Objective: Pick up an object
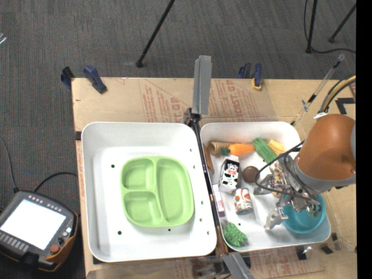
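The right bin [250,127] holds several small objects. An orange carrot [239,149] and a green and yellow toy [267,149] lie at its far side. A white carton with a cow print [230,174] lies near the bin's left wall, a brown ball [250,173] beside it. A small red and white can [243,201] stands near the middle, and a green leafy toy [235,233] lies at the front. A blue bowl [303,220] sits in the front right corner. My gripper [274,218] hangs low just left of the bowl and right of the can, under the orange wrist band [329,147].
The left bin [99,156] holds a light green divided plate [157,192]. A grey post [202,86] stands behind the wall shared by the bins. Clamps grip the bench's far edge. A tablet [32,226] lies on the floor at lower left.
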Tool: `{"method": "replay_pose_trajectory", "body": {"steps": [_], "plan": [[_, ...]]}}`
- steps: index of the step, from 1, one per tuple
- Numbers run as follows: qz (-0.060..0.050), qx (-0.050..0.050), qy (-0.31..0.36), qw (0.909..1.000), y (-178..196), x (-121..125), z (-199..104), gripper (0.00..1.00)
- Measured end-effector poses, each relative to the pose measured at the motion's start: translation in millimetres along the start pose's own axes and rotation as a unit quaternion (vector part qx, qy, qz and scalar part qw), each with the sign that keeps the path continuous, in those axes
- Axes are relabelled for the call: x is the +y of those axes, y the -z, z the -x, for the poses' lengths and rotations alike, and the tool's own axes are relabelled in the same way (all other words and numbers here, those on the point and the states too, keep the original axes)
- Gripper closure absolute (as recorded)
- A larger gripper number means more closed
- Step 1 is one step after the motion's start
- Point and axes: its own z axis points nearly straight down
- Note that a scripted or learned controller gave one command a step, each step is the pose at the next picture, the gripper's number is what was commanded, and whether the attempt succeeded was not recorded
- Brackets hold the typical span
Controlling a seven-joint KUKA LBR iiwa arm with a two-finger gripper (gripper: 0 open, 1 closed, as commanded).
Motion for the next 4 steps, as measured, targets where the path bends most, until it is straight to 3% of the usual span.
{"method": "replay_pose_trajectory", "body": {"steps": [1,2,3,4], "plan": [[0.001,-0.002,-0.007,1.0,2,55,-7,0.0],[-0.002,-0.002,-0.14,0.9902,3,83,74,0.0],[0.0,-0.003,-0.066,0.9978,2,21,13,0.0],[0.0,-0.004,-0.211,0.9774,4,-24,89,0.0]]}}
